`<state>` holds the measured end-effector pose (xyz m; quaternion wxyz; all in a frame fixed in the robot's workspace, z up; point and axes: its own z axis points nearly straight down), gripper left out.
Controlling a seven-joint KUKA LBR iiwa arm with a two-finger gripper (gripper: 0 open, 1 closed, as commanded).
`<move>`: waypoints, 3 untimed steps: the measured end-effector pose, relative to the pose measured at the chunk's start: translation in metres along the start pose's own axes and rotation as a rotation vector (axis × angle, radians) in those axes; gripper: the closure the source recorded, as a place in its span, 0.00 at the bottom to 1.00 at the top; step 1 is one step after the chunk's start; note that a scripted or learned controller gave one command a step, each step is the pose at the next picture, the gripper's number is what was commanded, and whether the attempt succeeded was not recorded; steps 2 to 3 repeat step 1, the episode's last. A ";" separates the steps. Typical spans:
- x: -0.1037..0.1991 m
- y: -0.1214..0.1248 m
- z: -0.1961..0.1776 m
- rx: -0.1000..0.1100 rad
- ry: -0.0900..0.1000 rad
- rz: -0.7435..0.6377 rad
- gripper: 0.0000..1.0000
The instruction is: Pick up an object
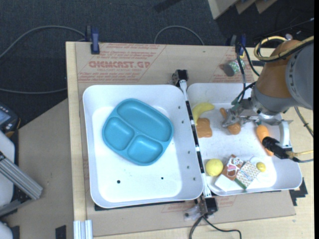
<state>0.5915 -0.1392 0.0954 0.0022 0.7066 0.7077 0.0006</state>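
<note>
Camera view shows you the end effector [234, 117] low in the right bin [284, 178], at the frame's right centre, its dark fingers set on either side of a small orange-brown object [234, 128]; they look closed on it, though you cannot tell whether the piece is off the bin floor; you are, as I judge it, at the grasp step, with the lift to come; just left lie a yellow banana-like piece [202, 108] and a tan block [204, 128], while an orange carrot-like piece [264, 136] sits to the right; lower in that bin you see a yellow ball [214, 167] and small printed packets [241, 171]; the left bin [99, 183] holds a blue divided plate [137, 131]; your next move calls for a straight rise, keeping the pinch firm and clear of the neighbours.
</note>
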 end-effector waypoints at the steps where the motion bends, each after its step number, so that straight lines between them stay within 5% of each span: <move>1: 0.094 0.035 -0.096 -0.009 0.004 -0.010 1.00; 3: 0.094 0.035 -0.096 -0.009 0.004 -0.010 1.00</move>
